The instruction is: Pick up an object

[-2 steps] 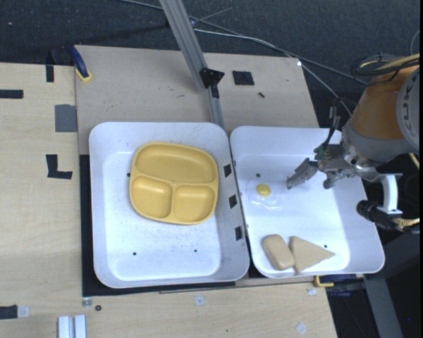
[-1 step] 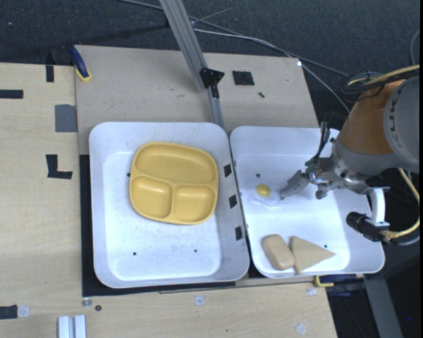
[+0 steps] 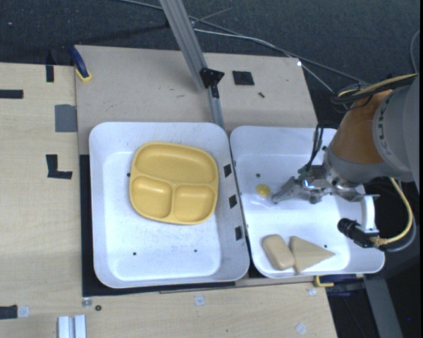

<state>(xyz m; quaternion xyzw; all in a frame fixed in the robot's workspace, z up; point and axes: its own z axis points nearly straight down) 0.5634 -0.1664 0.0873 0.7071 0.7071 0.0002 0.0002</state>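
- My hand (image 3: 276, 196) is low in the right bin (image 3: 282, 141), reaching toward its left side; arm (image 3: 370, 143) comes in from the right.
- Fingers point at a small yellow bit (image 3: 263, 189) lying on the bin floor, just beside the tips. Likely my target, tho that's a guess.
- Hand state: can't tell how far open it is from this angle. Nothing visibly held.
- Other picks in the same bin: a tan lump (image 3: 277, 251) and a tan wedge (image 3: 310, 253), touching or nearly so, near the front wall, apart from my hand.
- Left bin (image 3: 102, 189) has a yellow tray (image 3: 174, 182) w/ three compartments, well apart from me.
- Risks from here:
  - Yellow bit is tiny & round-looking; could roll or squirt out if I close off-centre.
  - It sits near the bin's left wall; a push could jam it there, or I clip the wall.
  - Going too low = scraping the floor; too high = closing on air.
  - Cable (image 3: 402, 210) by my wrist hangs close to the bin's right rim; may snag on retreat.
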